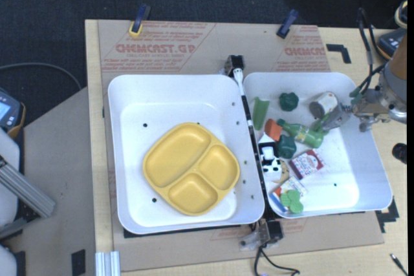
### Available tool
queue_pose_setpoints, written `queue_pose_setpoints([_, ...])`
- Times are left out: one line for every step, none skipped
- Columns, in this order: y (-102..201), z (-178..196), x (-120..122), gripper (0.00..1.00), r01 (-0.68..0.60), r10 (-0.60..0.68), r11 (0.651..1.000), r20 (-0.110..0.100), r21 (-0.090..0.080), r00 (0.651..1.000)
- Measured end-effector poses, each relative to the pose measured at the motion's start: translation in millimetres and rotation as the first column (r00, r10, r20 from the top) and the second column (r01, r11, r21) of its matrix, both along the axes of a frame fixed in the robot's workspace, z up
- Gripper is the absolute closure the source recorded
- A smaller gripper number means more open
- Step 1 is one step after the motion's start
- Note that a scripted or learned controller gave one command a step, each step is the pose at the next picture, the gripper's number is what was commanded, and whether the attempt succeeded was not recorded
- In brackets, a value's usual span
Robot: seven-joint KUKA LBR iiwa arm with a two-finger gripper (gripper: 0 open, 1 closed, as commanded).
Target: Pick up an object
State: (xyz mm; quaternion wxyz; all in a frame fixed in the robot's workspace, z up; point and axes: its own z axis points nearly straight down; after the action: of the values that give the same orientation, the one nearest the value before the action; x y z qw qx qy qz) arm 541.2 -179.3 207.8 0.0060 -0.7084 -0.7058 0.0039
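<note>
- Arm (396,84): I see it enter from the right edge of the frame at mid height, with its wrist over the upper right part of the right bin (362,184); most of the arm is cut off by the frame edge.
- Gripper (328,121): it extends leftward and slightly down from the wrist, with its tip near the green bottle (304,134) and just below a grey-and-white rounded object (322,103). I cannot tell how the jaws stand; the tip blurs into the clutter beneath it, and I see nothing clearly between them.
- Candidate objects: all lie in the left half of the right bin. A pale green upright piece (260,112) stands near the dividing wall, a dark green lump (288,100) sits toward the top, and an orange piece (274,129) is left of the bottle.
- Further items: a red-and-white packet (306,163) lies at mid-bin, a black-and-white item (270,161) against the left wall, and a green leafy piece (292,202) at the lower left corner. Their exact identities are too small to make out.
- Left bin (129,100): it holds a yellow three-compartment tray (191,168), lying flat at centre.
</note>
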Motion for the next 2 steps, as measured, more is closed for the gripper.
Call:
queue_pose_setpoints([0.4, 7.9, 3.1, 0.00, -0.004, 0.004, 1.000, 0.014, -0.004, 1.000])
queue_pose_setpoints([-3.9, -54.4, 3.4, 0.00, -0.003, 0.003, 1.000, 0.008, -0.001, 1.000])
